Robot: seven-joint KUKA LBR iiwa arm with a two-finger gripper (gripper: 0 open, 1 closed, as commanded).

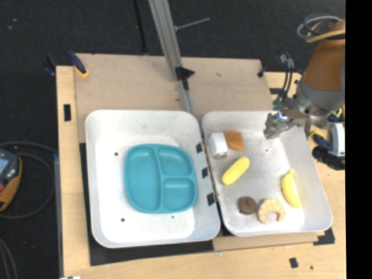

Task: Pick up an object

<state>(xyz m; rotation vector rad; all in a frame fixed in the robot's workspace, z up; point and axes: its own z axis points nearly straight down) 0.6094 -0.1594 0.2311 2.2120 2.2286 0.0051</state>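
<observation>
The right bin (308, 214) holds several small items. A white cup-like piece (218, 145) lies at its left, beside an orange-brown wedge (234, 140). A yellow corn-like piece (235, 171) lies in the middle and a yellow banana (290, 189) to the right. At the front are a brown round piece (247, 205) and a tan ring-shaped pastry (271, 210). My gripper (274, 127) hangs over the bin's back right part, above bare floor, apart from all the items.
The left bin (102, 132) holds a teal divided plate (160, 177). A grey metal post (168, 36) rises behind the bins, with a thin rod reaching down to the gap between them. The wooden bench runs around both bins.
</observation>
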